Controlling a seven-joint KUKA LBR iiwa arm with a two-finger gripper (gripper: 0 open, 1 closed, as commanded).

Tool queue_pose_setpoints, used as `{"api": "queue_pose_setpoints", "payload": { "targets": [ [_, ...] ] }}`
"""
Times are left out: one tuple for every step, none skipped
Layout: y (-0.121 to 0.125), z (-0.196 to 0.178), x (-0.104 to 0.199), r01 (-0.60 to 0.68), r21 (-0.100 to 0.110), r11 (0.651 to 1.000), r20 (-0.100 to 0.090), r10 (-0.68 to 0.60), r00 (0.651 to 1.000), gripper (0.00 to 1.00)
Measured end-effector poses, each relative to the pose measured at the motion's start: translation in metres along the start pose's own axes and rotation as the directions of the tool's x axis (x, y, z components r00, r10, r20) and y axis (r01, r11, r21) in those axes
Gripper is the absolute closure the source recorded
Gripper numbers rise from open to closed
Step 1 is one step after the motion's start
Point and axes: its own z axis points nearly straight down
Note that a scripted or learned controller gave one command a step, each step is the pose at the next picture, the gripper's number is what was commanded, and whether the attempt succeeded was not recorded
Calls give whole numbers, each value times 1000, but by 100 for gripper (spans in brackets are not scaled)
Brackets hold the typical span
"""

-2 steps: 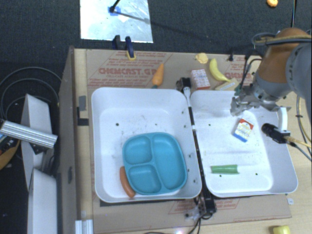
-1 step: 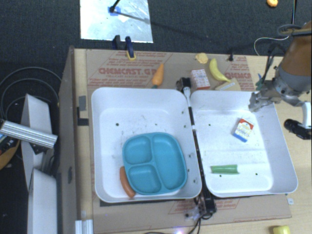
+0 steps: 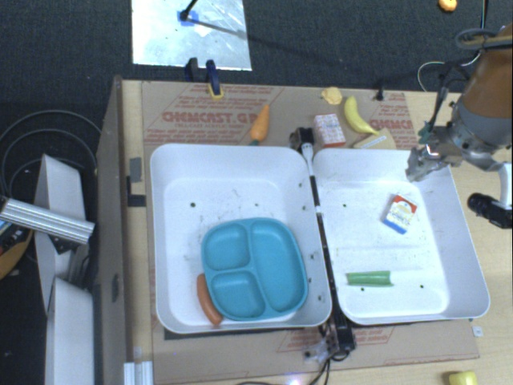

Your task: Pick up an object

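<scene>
No object has been picked up. The pincer (image 3: 420,167) is positioned over the far right corner of the right bin (image 3: 461,239), and nothing is seen between its parts. Whether the pincer is open or closed cannot be told from the camera view. The approach, the grasp and the lift are therefore judged to be left to do.

Right bin contents:
- A small carton (image 3: 399,213), white with red and blue, is located right of centre, near the pincer but apart from it. It is judged the most likely target.
- A green stick (image 3: 368,278) lies flat towards the near side, well apart from the carton.

Left bin (image 3: 172,215) contents:
- A blue divided plate (image 3: 253,268) with three compartments is set in the near half. Nothing is seen in its compartments.
- An orange sausage-shaped item (image 3: 208,299) lies just beside the plate's near left edge; contact cannot be confirmed.

Outside the bins, on the tabletop (image 3: 200,111) at the far side, the following are found: a carrot (image 3: 260,123), a small pink box (image 3: 329,129) and a banana (image 3: 357,118).
</scene>
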Motion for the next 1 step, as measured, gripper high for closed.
{"api": "queue_pose_setpoints", "payload": {
  "targets": [
    [1, -5, 32, 1, 3, 1000, -1, -1, 1000, 100]
  ]
}}
